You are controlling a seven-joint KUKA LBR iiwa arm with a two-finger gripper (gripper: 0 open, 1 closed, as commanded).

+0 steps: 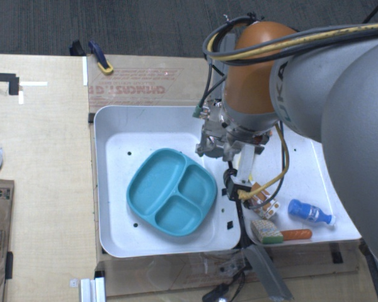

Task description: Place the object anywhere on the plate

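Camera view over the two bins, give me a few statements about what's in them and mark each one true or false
1. The blue plate has three compartments. True.
2. The plate lies in the right bin. False: it lies in the left bin.
3. A blue bottle lies on its side in the right bin. True.
4. The bottle rests on the plate. False: it lies apart from the plate, in the other bin.
5. An orange carrot-like item lies near the right bin's front edge. True.
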